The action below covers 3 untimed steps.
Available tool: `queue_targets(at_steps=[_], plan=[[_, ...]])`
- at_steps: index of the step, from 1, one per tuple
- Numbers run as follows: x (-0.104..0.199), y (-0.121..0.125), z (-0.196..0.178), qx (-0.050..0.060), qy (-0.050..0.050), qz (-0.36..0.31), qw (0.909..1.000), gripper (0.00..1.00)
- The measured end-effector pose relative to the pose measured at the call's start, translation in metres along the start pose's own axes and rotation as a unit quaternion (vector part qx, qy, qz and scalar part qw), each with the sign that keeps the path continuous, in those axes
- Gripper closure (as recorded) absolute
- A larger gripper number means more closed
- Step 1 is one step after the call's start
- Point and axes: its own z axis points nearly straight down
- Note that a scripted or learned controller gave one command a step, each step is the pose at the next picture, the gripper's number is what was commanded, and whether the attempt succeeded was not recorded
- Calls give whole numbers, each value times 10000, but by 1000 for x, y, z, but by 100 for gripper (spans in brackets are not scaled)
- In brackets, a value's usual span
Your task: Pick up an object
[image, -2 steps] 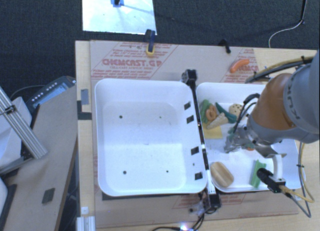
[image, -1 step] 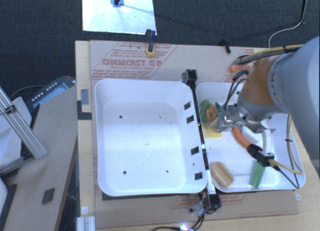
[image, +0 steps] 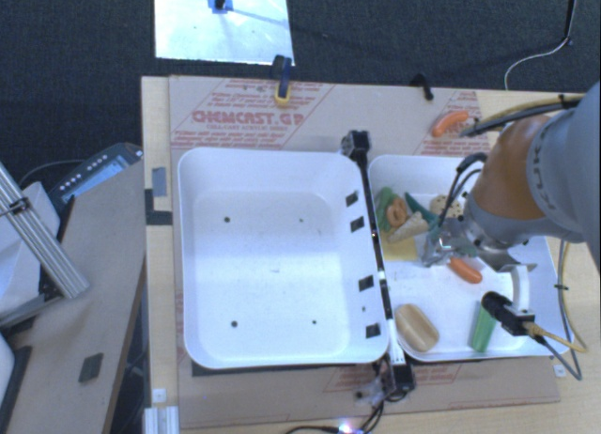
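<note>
In the right white bin (image: 413,171) lie my candidates: a small orange carrot-shaped piece (image: 465,271) lying flat near my wrist, a tan oval bread-like piece (image: 417,326) at the near left corner, a green stick (image: 482,329) beside it, and a green-and-cream cluster (image: 398,213) against the left wall.

Robotics lab, bench (image: 310,108), two white bins (image: 272,263), cables (image: 545,47)

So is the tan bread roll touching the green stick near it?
Apart. The camera view shows bare white bin floor between the bread roll and the green stick in the right bin.
</note>
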Motion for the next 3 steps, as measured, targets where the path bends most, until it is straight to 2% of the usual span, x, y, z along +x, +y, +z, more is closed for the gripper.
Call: queue_targets(at_steps=[1, 2, 3], plan=[[27, 47, -1, -33, 2, -45, 10000, 100], [15, 52, -1, -20, -2, -16, 10000, 100], [14, -7, 0, 18, 8, -4, 10000, 100]])
